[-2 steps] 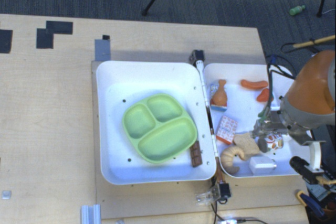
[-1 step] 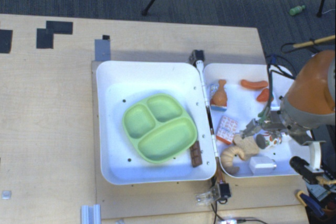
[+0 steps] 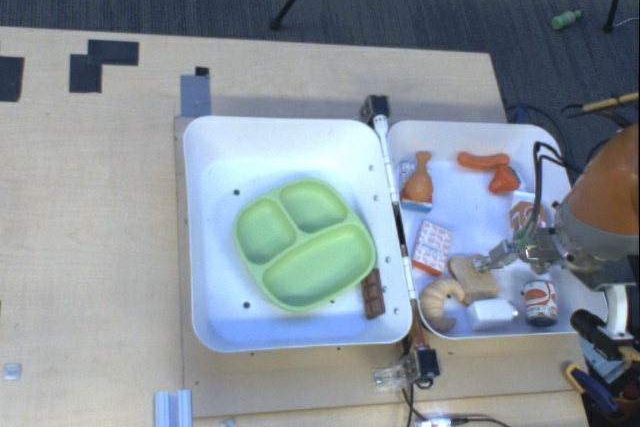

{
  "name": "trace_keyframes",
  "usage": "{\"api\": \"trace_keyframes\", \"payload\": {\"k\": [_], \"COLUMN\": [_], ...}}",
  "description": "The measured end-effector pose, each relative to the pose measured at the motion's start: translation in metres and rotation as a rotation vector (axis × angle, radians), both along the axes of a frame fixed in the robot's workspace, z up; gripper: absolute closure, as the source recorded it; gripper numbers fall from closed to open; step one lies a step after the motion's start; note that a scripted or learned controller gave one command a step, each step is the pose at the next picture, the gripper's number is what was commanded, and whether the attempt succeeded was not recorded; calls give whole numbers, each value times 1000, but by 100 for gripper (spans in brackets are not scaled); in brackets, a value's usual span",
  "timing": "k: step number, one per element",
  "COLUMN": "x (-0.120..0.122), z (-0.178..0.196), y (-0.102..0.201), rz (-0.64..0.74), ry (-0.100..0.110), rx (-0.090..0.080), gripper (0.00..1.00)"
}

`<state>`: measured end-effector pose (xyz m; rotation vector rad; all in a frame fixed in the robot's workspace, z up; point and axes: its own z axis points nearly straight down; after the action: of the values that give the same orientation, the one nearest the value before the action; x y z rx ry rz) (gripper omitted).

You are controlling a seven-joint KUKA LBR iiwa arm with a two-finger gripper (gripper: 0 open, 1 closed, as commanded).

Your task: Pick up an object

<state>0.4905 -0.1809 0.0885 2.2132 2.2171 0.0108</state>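
No writing can be read: the small red-and-white patterned packet (image 3: 432,246) and the red-and-white printed can (image 3: 540,301) both carry print too small to make out.

The metal two-finger gripper (image 3: 503,256) sits low over the right white bin (image 3: 475,140), its fingers (image 3: 494,260) just beside a tan lumpy toy (image 3: 474,275); whether they are open or closed cannot be told, and nothing is seen held between them. The grey arm with its orange band (image 3: 610,200) reaches in from the right, wrist turned left toward the bin's middle.

Also in this bin lie a tan croissant-shaped toy (image 3: 443,299), a white block (image 3: 492,313), a brown drumstick toy (image 3: 418,180) and orange-red sausage pieces (image 3: 490,169). The left white bin (image 3: 215,320) on the pale wooden tabletop (image 3: 90,235) holds a green divided plate (image 3: 305,242) and a brown bar (image 3: 372,294).
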Motion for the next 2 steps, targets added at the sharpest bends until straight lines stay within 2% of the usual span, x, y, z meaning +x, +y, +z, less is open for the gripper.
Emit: {"api": "trace_keyframes", "payload": {"k": [1,2], "x": [-3,18], "z": [168,12], "y": [-26,-13], "rz": [4,1], "ry": [6,10], "rx": [-1,1], "gripper": [0,0]}}
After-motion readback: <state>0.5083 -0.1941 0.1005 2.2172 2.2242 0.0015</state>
